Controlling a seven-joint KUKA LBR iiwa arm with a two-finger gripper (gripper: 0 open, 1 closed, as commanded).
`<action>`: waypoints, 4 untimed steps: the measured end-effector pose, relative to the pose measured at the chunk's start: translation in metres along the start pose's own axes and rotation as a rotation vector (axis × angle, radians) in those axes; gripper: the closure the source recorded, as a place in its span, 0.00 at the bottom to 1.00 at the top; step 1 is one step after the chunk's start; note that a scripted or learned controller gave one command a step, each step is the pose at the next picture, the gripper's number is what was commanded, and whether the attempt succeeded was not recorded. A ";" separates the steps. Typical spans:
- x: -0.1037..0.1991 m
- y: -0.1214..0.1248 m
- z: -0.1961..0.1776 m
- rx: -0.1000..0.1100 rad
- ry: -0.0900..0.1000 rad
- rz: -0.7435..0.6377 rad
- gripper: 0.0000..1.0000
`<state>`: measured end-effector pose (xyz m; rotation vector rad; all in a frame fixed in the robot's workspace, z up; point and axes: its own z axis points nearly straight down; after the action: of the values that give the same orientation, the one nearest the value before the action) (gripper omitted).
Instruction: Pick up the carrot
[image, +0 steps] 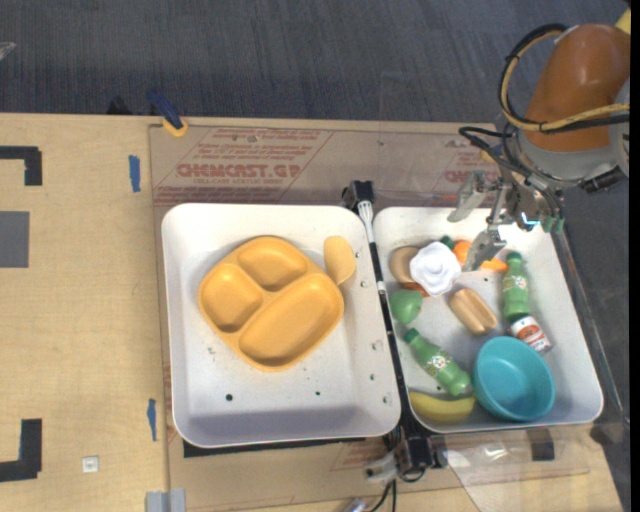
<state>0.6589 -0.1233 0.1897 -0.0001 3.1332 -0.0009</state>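
Take the teal bowl (513, 377) as your marker; it sits in the near right corner of the right bin (585, 330). Just to its left, along the bin's near wall, you have a banana (441, 405), and a green bottle (439, 364) lies tilted just above that banana. Beyond the bowl and touching its far rim, a small red-and-white bottle (527, 333) lies tilted. Farther from the bowl, up and left, a hot dog bun (473, 309) lies at a slant, and a green leafy piece (405, 305) sits to its left near the bin's left wall. A second green bottle (515, 283) rests by the right wall, straight beyond the bowl.

Farther still, a white crumpled object (435, 268) lies mid-bin with a tan round piece (402, 263) just left of it. The carrot (471, 256) is your target: well beyond the bowl, in the far part of the right bin, its orange body peeking out just right of the white object.

The claw (491, 243) hangs right over that carrot, its tips down at the orange. You cannot tell from this angle whether it has closed on anything.

Far left of the bowl, the left bin (190, 330) holds a yellow divided plate (271, 299) and a pale yellow slice (340, 259) at the plate's far right. Both bins rest on the counter (80, 300).
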 end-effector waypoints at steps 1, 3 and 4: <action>0.004 -0.021 0.088 0.001 -0.009 -0.132 0.00; 0.022 -0.091 0.077 0.007 -0.021 -0.155 1.00; 0.023 -0.091 0.079 0.006 -0.017 -0.155 0.00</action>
<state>0.6369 -0.2145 0.1108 -0.2414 3.1073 -0.0112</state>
